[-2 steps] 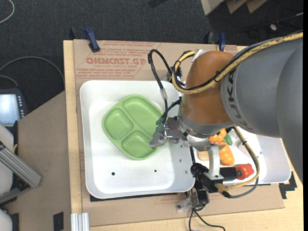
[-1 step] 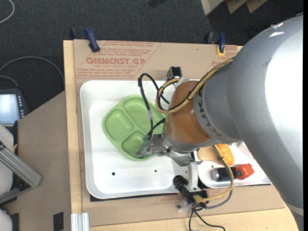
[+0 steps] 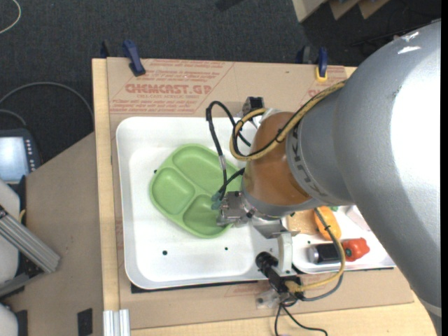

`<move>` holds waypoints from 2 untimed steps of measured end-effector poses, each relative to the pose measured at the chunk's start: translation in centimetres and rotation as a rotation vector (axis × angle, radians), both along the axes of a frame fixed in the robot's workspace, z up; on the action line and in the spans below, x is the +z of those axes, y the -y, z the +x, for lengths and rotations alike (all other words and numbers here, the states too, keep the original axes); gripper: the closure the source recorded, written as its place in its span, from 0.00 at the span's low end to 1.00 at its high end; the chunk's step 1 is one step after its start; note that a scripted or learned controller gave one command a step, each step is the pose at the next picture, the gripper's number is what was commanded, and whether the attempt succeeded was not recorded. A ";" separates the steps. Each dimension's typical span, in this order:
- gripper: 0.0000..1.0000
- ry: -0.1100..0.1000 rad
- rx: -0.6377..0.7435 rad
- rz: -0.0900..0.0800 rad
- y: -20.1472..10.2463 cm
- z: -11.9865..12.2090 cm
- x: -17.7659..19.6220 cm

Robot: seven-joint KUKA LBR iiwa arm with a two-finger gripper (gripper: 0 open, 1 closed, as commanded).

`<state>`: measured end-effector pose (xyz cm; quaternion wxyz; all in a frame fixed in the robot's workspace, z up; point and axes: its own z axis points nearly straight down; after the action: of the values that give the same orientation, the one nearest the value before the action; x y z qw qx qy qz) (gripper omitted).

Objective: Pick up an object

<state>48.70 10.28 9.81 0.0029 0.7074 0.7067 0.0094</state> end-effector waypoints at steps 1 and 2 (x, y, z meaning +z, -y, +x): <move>1.00 -0.008 0.007 -0.007 -6.3 -0.7 10.4; 1.00 -0.017 -0.015 -0.023 -3.2 3.2 -1.9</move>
<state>51.85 13.43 7.96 0.0052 0.7126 0.7015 -0.0048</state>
